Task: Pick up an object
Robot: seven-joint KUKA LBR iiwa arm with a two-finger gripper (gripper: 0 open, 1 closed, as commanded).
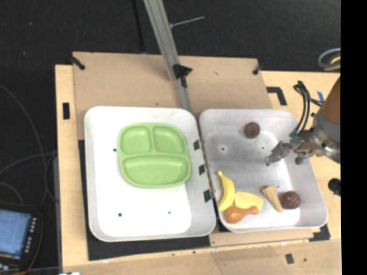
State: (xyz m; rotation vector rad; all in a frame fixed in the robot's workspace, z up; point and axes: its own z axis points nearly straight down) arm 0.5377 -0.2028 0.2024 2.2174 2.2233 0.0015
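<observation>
Gripper (287, 152) over right bin (229, 125), fingers apart, nothing between them, brown ball (252, 130) near far wall, banana (226, 191), cone (272, 197), second ball (291, 199) along near edge, green plate (155, 155) in left bin (103, 211)

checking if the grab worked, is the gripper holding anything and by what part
Nothing is held: the gripper hangs open over bare bin floor.

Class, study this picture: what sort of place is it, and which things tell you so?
Probably a robotics lab test bench. Two shallow white bins sit side by side on it, a robot arm's gripper reaches over the right one, and toy food such as a banana lies inside, with a green divided plate alongside.
</observation>
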